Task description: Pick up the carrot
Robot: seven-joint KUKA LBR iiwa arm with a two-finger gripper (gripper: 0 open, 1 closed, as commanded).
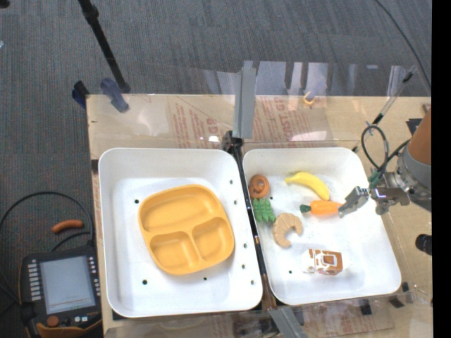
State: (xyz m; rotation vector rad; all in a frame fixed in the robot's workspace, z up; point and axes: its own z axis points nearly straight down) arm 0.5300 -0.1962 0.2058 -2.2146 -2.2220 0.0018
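Observation:
The carrot (pixel 323 208) is small and orange with a green stub at its left end. It lies flat in the right bin (pixel 373 259), a little right of the middle. My gripper (pixel 351 202) comes in from the right, low over the bin, and its tip sits right at the carrot's right end. Whether it touches the carrot cannot be made out. The carrot rests on the bin floor.
Around the carrot lie a banana (pixel 308 184), a brown donut (pixel 259 186), a green leafy toy (pixel 263 210), a croissant (pixel 287 229) and a small carton (pixel 325 261). The left bin (pixel 113 189) holds an orange divided plate (pixel 187 227). Cables hang beside the arm.

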